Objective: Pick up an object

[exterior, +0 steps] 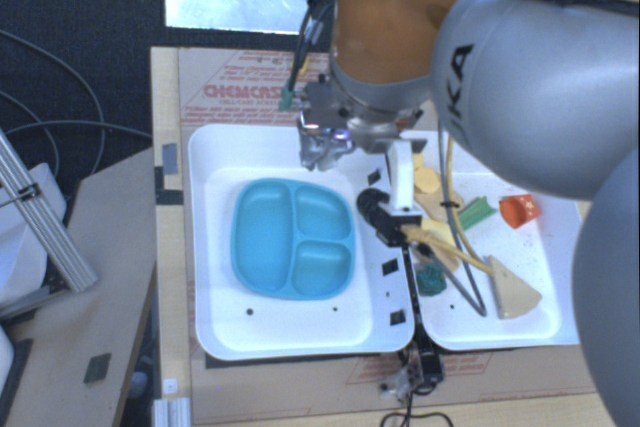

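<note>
Gripper [322,151] low over far edge of left bin [212,295], close to the wall shared with right bin [548,250]. Cannot tell how far open, nor whether anything is in it: too small and blurred from this angle. Arm [520,65] in from the right, looming over far part of right bin.

Nearest thing to pick: blue tray [295,240], flat in middle of left bin, three compartments, upright. Just on the near side of the gripper, apart from it.

Loose clutter in right bin:
- Orange cup [518,210] toward far right.
- Green piece [476,212] just left of cup.
- Yellow disc [427,180] at far left.
- Tan wedge [517,295] on near side.
- Teal lump [431,281] beside the shared wall.
- Pale stick [455,255] slanting from below disc toward wedge.
- Grey rods [470,290] slanting beside stick, ending by wedge.

Both bins on cardboard [250,93] with red print.
</note>
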You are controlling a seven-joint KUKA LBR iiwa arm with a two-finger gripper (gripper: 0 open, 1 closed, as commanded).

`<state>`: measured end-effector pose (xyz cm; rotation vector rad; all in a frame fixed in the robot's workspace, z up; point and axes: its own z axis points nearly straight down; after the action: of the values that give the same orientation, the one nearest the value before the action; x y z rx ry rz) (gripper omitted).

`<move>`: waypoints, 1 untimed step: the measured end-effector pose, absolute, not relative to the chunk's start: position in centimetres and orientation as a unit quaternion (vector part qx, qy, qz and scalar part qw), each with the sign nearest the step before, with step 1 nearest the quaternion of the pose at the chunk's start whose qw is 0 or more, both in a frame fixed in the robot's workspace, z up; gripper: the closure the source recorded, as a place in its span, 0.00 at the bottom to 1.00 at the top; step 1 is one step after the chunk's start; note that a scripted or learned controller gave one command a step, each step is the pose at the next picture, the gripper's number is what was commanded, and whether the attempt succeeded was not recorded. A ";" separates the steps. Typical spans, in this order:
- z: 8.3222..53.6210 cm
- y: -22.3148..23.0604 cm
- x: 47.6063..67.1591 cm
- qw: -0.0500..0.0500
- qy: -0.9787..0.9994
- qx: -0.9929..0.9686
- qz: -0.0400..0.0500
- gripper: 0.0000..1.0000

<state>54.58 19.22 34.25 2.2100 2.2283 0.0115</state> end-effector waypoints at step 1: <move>28.1 20.0 48.3 -0.003 0.710 0.704 -0.003 1.00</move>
<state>48.33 19.96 28.06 2.2167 2.2337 -0.0100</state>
